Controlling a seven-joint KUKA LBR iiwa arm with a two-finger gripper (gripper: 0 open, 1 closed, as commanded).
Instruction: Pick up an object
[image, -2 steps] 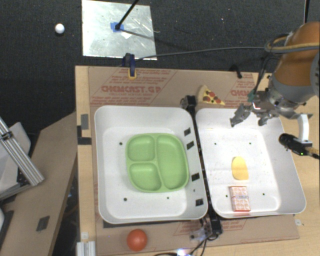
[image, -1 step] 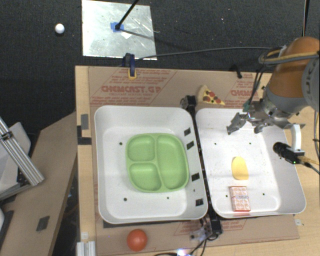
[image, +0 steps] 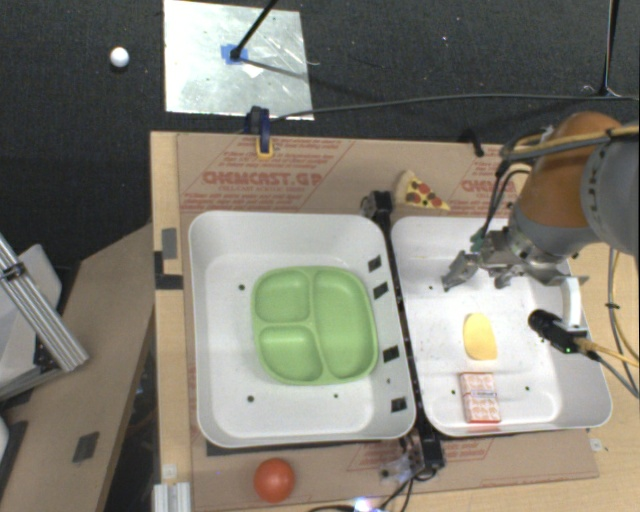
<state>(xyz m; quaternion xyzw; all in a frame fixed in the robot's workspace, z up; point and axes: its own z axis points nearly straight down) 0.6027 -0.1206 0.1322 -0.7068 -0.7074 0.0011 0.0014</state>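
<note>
Counter (image: 200, 180) of brown board, bearing two shallow white bins side by side. Left bin (image: 215, 240): holds a green divided tray (image: 314, 324), three compartments, lying flat near the middle. Right bin (image: 430, 330): holds a yellow oblong object (image: 480, 337) near the centre and a small pink and white box (image: 479, 397) just below it, closer to the near wall; the two near each other, not clearly touching.

Arm (image: 575, 195) reaching in from the right, grey with an orange section, bent over the upper part of the right bin. End effector (image: 481, 268) hanging over the bin floor above and slightly left of the yellow object, apart from it. Fingers (image: 457, 272) spread at a moderate width, nothing between them. Black cable and a small dark fitting (image: 552, 330) trailing off the wrist toward the right wall of the bin.

Outside the bins: a toy pizza slice (image: 420, 192) on the counter just beyond the far edge, between the two bins; a red-orange ball (image: 274, 479) on the counter by the near edge of the left bin; a blue clamp (image: 260, 126) at the far edge of the board; a silvery sheet (image: 238, 60) on the dark surface beyond; a small white ball (image: 120, 57) well off to the far left.
</note>
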